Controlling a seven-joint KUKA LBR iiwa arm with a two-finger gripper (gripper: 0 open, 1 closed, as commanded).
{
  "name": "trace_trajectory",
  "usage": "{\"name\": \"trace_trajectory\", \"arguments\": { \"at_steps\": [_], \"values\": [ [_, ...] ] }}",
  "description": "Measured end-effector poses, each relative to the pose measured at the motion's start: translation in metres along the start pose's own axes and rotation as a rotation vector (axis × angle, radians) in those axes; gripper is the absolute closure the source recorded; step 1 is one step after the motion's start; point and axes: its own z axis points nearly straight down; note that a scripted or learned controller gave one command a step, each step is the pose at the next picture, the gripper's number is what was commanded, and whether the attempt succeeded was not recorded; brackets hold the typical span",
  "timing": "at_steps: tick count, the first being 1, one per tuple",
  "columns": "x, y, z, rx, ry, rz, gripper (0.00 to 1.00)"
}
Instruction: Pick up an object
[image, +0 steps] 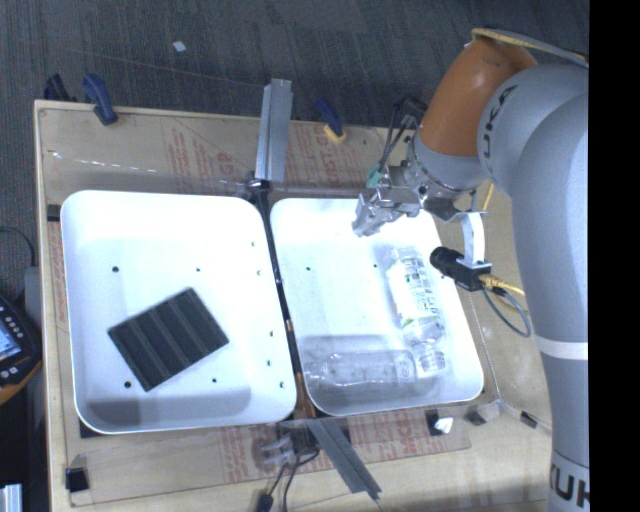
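Two clear plastic bottles (412, 296) (355, 365) lie in the right bin (330, 300), one along its right side, one along its near wall, while the end effector (372, 215) hovers over that bin's far edge, holding nothing; a dark ribbed panel (167, 337) lies in the neighbouring bin.

White bins (160, 210), dark ribbed black pad (168, 338), clear bottles (415, 305) with white labels, orange-banded grey arm (520, 110).

Both white bins (160, 215) look like smooth, faintly glossy plastic. The dark ribbed slab (168, 338) at seven o'clock seems matt. Two clear plastic bottles (415, 300) at four o'clock glint. The bench (150, 160) resembles pale bare wood.
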Motion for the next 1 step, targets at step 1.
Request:
{"name": "trace_trajectory", "arguments": {
  "at_steps": [1],
  "values": [
    [-0.0348, -0.0377, 0.0564, -0.001, -0.002, 0.023, 0.0]
  ]
}}
